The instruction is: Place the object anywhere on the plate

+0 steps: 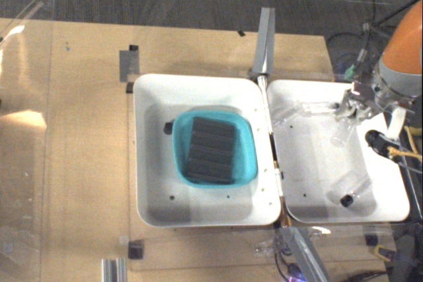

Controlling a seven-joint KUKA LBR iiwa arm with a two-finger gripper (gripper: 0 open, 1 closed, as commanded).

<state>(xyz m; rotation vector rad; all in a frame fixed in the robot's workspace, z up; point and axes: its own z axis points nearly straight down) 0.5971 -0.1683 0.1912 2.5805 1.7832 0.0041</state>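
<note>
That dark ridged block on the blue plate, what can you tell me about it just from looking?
The dark block is charcoal grey and roughly rectangular, with about four raised ribs running across its top. Its surface looks matte, perhaps rubber or foam. It lies flat, turned slightly off square, near the middle of the turquoise plate, well inside the rim. The plate rests on the floor of the left white bin. Nothing else touches the block.
</note>
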